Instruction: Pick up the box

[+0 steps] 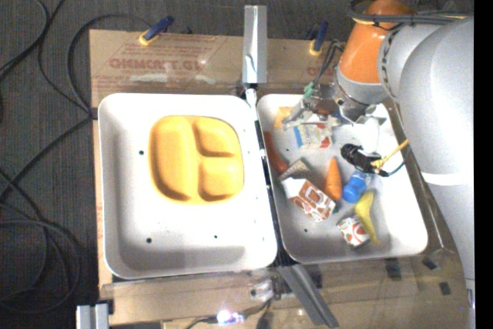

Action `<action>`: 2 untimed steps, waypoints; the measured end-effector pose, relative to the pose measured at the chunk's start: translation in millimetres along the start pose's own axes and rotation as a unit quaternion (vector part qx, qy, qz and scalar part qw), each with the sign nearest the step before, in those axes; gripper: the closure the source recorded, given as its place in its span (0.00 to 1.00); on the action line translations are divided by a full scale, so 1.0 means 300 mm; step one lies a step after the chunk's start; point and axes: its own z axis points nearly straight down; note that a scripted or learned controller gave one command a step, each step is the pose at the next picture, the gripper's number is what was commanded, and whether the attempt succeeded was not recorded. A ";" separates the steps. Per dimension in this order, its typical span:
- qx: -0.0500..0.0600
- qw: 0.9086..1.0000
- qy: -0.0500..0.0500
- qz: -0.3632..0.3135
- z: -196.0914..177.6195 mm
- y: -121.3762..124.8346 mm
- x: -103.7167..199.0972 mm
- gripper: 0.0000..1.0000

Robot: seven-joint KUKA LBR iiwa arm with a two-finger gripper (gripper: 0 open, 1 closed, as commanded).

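One box (pixel 312 200) lies below fingers (pixel 308 110), apart.

A robotics lab: loose cables (pixel 46 166) on grey carpet, clamped cardboard (pixel 166 62) under white bins (pixel 123 243)

Both white bins (pixel 115 227) look like smooth, slightly glossy plastic; the yellow tray (pixel 196 158) shines the same way. The box (pixel 312 200) reads as printed card, and brown cardboard (pixel 166 62) beneath is matt.

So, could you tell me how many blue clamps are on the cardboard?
2: one blue clamp at the cardboard's back left, another at its back right, near the arm.
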 end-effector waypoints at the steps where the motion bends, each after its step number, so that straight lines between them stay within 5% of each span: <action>1: 0.013 1.000 -0.002 -0.013 0.053 0.059 -0.134 0.00; 2: 0.011 1.000 -0.005 -0.015 0.018 0.064 -0.132 1.00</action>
